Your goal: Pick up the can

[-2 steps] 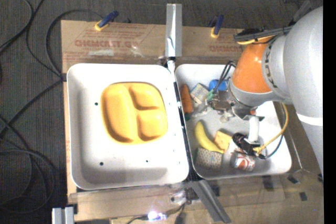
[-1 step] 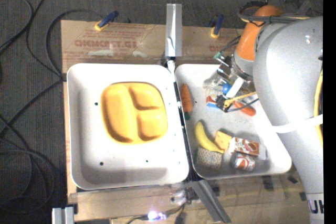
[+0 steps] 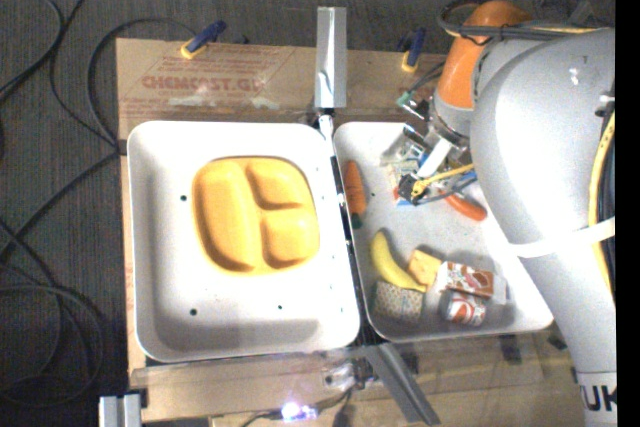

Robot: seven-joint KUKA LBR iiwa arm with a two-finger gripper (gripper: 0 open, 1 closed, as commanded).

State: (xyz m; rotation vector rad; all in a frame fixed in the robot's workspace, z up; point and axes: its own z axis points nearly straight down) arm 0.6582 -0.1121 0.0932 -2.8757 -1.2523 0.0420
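Your tool hangs over the far part of the right bin, and you cannot tell its state from here, since wires and clutter crowd it. Look for the can near that bin's front right corner, lying on its side, long axis running roughly left to right, just beside the banana. You'd judge the coming move as a pull toward the front edge.

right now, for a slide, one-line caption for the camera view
KUKA arm's gripper hovers over the right bin, with the can lying beside a banana; yellow tray in the left bin.
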